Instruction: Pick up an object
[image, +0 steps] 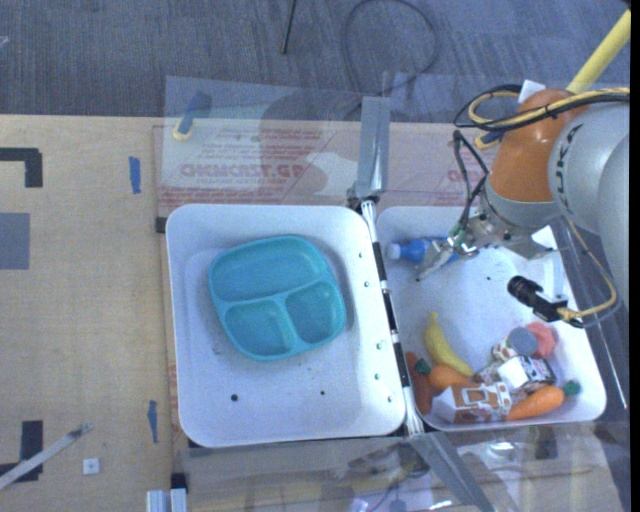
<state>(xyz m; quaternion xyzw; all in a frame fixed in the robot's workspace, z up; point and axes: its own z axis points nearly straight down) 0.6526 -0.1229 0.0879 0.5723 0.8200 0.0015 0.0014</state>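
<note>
Looking down, we see a small blue and white bottle (408, 250) lying on its side at the top left of the right bin (480, 300). The gripper (447, 251) sits just beside it, and we cannot tell if its fingers are spread or pressed together. We count two white bins, one yellow banana (443, 346), two carrots (537, 402) and one blue plate (277, 296) in the left bin (190, 330). Both bins rest on a tan wooden desk (80, 300).
</note>
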